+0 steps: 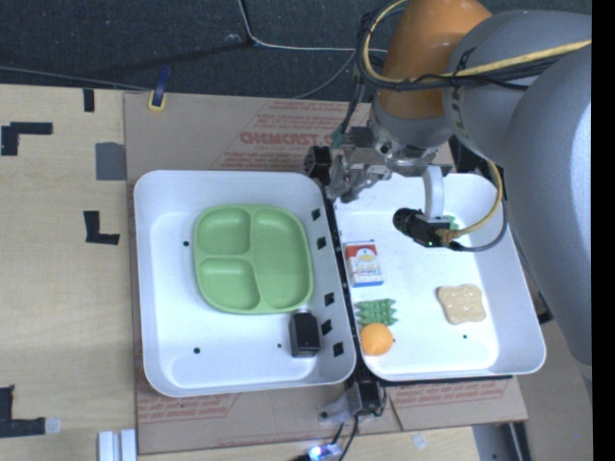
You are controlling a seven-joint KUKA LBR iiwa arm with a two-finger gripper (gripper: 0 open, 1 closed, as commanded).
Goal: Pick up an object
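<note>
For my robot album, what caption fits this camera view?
Robot arm reaches over two white bins, near a green plate, orange and cracker.

A single fixed camera sits above the counter (58, 257) and looks down at a slant, far enough off to take in both white bins: left bin (159, 257), right bin (500, 257). The arm (538, 113) enters from the view's right side.
</note>
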